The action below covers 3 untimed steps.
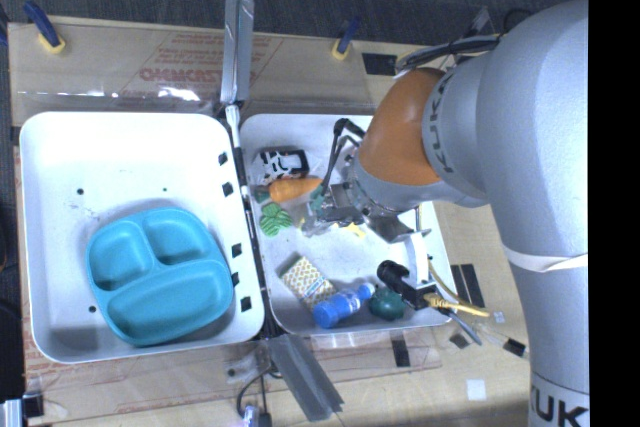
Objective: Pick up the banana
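Note:
My gripper (322,208) hangs low over the middle of the right bin (415,237), just right of an orange carrot-like piece (293,187) and a green ribbed piece (275,220). Under the wrist, a small sliver of yellow (356,231) peeks out; it may be the banana, and the arm hides the rest of it. I cannot make out anything between the fingers from this angle.
The right bin also holds a black-and-white object (283,160) at the back, a patterned box (306,279), a blue bottle (340,307) and a dark green item (388,306) near the front wall. A blue divided plate (160,273) lies in the left bin (60,165).

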Motion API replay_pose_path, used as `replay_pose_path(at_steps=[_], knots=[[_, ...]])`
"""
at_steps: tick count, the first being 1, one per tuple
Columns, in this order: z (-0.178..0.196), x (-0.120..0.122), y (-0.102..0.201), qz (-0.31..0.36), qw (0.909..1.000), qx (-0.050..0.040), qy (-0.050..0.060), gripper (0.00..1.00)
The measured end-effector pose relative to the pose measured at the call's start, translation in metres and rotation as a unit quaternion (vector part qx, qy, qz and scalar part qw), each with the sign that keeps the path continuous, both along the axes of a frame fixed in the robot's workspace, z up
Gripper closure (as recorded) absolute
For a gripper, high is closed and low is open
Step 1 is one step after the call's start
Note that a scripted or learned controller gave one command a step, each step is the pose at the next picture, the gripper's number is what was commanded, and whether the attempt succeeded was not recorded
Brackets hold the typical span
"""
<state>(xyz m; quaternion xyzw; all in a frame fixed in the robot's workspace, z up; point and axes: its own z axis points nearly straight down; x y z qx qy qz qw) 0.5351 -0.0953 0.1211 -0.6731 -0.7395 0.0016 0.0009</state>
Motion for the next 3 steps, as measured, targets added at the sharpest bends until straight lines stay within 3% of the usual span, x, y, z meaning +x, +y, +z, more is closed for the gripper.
replay_pose_path(at_steps=[1,2,3], knots=[[0.07,-0.05,0.021,-0.06,0.9982,0.0005,0.0,1.0],[0.07,-0.05,0.021,-0.06,0.9982,0.0006,0.0,0.0],[-0.03,-0.007,-0.019,-0.029,0.9996,0.0009,0.0,0.0]])
